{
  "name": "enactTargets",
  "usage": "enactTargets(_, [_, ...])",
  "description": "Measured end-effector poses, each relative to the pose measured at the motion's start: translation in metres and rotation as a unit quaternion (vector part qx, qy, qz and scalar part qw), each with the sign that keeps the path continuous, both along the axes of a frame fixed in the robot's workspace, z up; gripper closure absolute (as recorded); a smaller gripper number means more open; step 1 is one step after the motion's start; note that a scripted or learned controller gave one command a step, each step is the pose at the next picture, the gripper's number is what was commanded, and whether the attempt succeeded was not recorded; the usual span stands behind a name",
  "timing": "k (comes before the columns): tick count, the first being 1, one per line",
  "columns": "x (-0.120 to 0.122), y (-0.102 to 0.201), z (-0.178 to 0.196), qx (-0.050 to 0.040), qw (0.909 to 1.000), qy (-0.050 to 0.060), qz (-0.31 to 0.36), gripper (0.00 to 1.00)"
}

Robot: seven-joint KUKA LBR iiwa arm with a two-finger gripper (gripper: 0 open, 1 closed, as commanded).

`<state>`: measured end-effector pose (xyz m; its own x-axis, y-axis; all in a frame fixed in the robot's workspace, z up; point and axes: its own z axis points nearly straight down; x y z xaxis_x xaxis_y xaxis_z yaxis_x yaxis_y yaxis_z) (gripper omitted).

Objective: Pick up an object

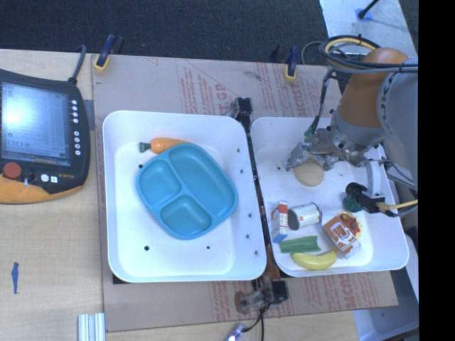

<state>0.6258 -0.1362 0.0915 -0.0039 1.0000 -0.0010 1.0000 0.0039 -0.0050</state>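
wooden bench, two white bins. right bin [398, 258] holds a tan round lump [309, 174], small can [305, 215], banana [314, 261]. gripper [310, 159] sits spread over the lump, holding nothing: reaching step. next it likely must lower and pinch it squarely.

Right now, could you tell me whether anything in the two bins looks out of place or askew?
Only slightly: the blue divided plate sits skewed in the left bin, with a carrot tucked against its top edge.
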Motion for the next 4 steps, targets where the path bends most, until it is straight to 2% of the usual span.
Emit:
enactTargets(1, [-0.006, 0.001, 0.000, 0.0000, 1.0000, 0.001, 0.000, 0.00])
enactTargets(2, [-0.006, -0.001, 0.011, -0.0006, 1.0000, 0.001, 0.000, 1.00])
enactTargets(3, [-0.006, 0.000, 0.011, -0.0006, 1.0000, 0.002, 0.000, 0.00])
enactTargets(4, [-0.012, 0.002, 0.000, -0.0001, 1.0000, 0.001, 0.000, 0.00])
